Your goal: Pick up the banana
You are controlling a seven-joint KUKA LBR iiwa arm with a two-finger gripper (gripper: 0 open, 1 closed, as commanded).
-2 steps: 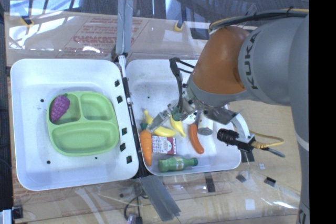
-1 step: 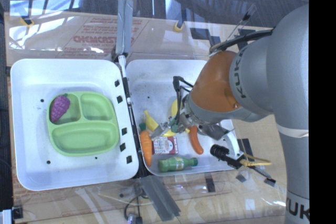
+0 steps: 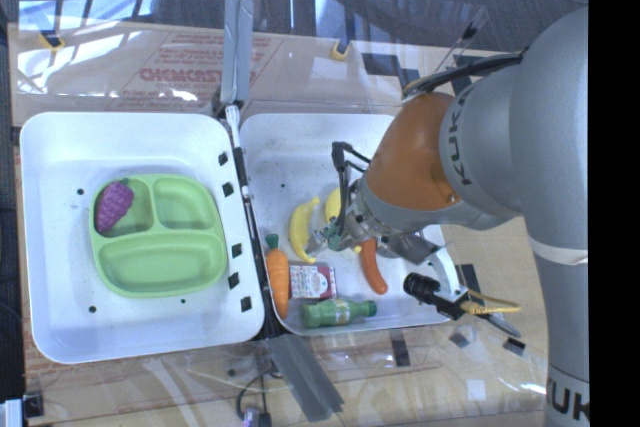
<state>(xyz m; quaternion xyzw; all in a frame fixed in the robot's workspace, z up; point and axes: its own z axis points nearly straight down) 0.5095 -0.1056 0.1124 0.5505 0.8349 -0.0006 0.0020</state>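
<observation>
The yellow banana lies in the right bin, towards its left side, and runs roughly front to back. My gripper hangs low over the bin just to the right of the banana, close to its front end. The arm's orange band and grey wrist cover the bin's right half. A second small yellow piece peeks out beside the wrist, right of the banana; what it is cannot be made out.
The right bin's front holds a carrot, a red and white carton, a green bottle and an orange-red sausage-shaped item. In the left bin a green divided plate carries purple grapes.
</observation>
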